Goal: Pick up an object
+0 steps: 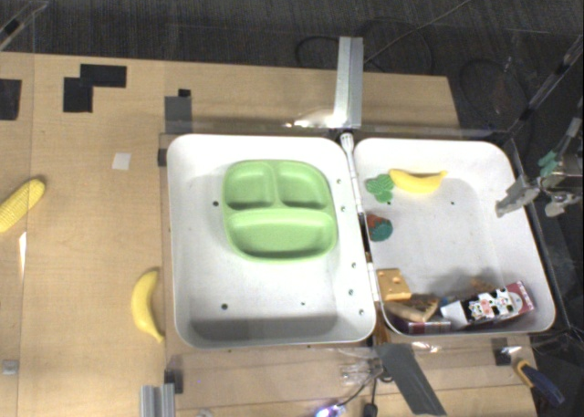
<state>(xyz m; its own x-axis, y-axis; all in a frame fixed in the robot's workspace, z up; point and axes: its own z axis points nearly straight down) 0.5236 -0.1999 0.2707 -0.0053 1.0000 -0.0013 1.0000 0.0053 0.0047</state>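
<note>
While the gripper [522,196] hovers, grip state unclear, I target the banana [417,182].
Light, smooth, curved; grasp across its middle.

Little of the robot is visible: a pale grey metal gripper [522,194] with slim, angular links, blurred at this size. Just behind the fingers sits a small teal-green patch on the wrist housing, and thin dark struts or cables run up and away from it.
</note>
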